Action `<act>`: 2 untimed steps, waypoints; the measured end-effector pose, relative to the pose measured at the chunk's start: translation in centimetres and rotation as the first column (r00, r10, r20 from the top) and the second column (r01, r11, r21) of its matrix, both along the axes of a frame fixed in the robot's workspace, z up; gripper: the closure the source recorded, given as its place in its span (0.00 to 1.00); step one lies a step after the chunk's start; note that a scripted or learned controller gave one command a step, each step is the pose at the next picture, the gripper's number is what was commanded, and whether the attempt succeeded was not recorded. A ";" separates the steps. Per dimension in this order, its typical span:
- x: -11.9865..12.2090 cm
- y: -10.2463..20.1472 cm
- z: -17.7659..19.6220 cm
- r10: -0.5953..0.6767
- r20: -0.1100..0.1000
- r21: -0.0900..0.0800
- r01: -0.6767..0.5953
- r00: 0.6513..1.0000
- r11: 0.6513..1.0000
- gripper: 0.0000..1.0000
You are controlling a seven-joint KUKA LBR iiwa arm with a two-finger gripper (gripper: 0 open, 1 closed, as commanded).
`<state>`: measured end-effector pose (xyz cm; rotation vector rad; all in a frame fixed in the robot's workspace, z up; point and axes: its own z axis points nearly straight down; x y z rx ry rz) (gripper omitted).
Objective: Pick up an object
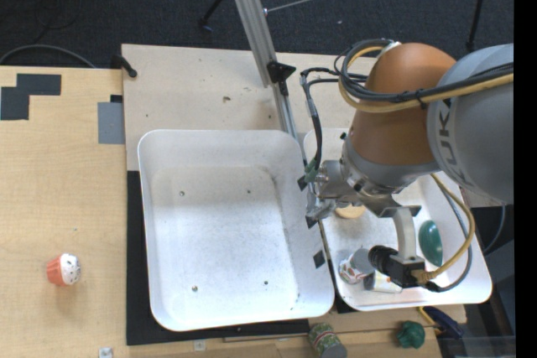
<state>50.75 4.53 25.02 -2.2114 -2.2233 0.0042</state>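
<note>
My gripper (pixel 319 201) hangs low over the left side of the right bin (pixel 478 285), close to the wall it shares with the left bin (pixel 168 180). The bulky grey and orange wrist hides most of it. A beige rounded object (pixel 349 212) lies just to the right of the gripper, partly under the arm. A dark green object (pixel 430 240) rests further right. A small grey, red and white item (pixel 352 268) and a white item (pixel 379 286) lie near the bin's front.
A slanted aluminium rail (pixel 256 21) rises behind the bins. On the wooden bench at far left sits a small red and white object (pixel 64 270). Two green things (pixel 410 334) (pixel 323 339) lie beyond the bins' front edge.
</note>
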 end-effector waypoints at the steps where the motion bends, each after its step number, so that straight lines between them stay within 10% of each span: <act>1: -1.0 4.2 -1.5 -0.001 -0.001 -0.001 0.001 1.000 1.000 1.00; 2: -1.0 3.9 -1.4 -0.008 0.002 -0.002 0.008 1.000 1.000 0.00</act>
